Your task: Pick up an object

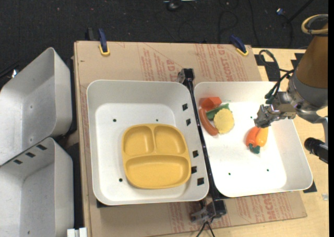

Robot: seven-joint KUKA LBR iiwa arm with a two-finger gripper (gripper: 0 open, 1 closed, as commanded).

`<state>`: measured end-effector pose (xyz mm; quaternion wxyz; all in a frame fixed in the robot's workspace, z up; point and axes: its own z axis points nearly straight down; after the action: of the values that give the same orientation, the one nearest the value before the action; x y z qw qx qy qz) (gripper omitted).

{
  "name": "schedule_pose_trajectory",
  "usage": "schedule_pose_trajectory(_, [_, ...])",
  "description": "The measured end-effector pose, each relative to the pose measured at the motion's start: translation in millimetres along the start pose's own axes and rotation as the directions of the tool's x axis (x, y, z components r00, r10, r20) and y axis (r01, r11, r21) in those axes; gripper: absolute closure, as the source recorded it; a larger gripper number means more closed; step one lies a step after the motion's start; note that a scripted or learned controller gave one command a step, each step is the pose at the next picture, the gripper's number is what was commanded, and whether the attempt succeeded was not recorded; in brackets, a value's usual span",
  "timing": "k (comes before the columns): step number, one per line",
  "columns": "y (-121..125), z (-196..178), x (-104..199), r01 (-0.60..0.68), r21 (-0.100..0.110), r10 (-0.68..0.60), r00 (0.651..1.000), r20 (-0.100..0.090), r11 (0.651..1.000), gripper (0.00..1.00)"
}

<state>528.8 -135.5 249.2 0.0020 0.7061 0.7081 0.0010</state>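
An orange toy pepper with a green stem lies in the right bin, right of centre. My gripper hangs just above the pepper's upper end, reaching in from the right. Whether anything sits between the fingers is hidden by the wrist. A yellow lumpy toy rests on a red and orange toy with green leaves at the bin's left side.
The left bin holds a yellow divided plate. A black divider runs between the bins. Two more white bins stand off the bench at the left. Cables hang near the arm at the right.
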Motion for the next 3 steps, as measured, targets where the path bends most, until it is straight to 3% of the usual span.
schedule_pose_trajectory(2, [-8,23,101,0.004,0.006,-0.004,1.0,-0.003,1.0,1.0])
schedule_pose_trajectory(3, [-7,12,157,0.006,0.003,-0.006,1.0,-0.003,1.0,1.0])
